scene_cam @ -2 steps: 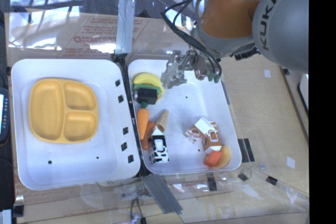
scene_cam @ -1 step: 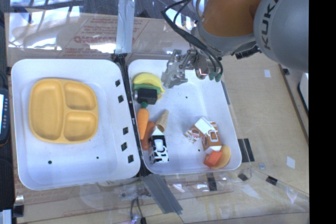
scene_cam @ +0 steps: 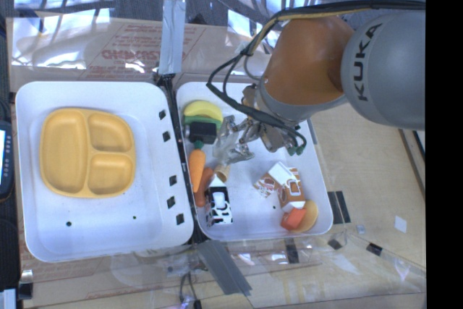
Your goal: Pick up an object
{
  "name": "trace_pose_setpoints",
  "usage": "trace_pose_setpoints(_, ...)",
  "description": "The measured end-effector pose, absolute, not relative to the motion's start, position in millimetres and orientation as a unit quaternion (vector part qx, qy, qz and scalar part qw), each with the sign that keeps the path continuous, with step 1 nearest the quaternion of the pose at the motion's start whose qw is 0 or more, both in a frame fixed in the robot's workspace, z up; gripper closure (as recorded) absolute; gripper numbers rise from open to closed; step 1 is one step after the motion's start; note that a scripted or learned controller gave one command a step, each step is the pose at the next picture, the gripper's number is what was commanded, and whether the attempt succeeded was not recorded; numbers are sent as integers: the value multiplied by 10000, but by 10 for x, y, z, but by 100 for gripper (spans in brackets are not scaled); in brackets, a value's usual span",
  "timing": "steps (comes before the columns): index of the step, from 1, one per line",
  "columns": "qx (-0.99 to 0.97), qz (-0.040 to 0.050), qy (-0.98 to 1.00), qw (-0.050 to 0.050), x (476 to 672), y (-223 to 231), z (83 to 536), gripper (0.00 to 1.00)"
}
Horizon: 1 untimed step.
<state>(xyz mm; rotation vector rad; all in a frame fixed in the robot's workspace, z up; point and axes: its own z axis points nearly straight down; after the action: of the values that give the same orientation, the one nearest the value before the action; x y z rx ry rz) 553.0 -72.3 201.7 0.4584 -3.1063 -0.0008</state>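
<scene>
My gripper (scene_cam: 233, 141) hangs low over the middle of the right bin (scene_cam: 318, 177), below the orange wrist band. Just to its left lie a yellow banana-shaped toy (scene_cam: 203, 111) and a small black and green block (scene_cam: 202, 131). An orange carrot (scene_cam: 197, 168) lies below those along the bin's left wall. A black and white toy (scene_cam: 219, 206) sits near the bin's front edge. To the gripper's lower right are a red and white carton (scene_cam: 281, 183) and a red and orange piece (scene_cam: 300, 216). I see nothing clearly held in the gripper.
The left bin (scene_cam: 29, 228) holds a yellow divided plate (scene_cam: 87, 152). A taped cardboard sheet (scene_cam: 123, 47) lies behind the bins. The arm's bulk and its cables (scene_cam: 239, 69) cover the right bin's far right corner.
</scene>
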Motion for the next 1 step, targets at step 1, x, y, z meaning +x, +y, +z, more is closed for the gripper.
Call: trace_pose_setpoints(1, 1462, -2, -9893, 3, 5533, -721, 2021, 0)
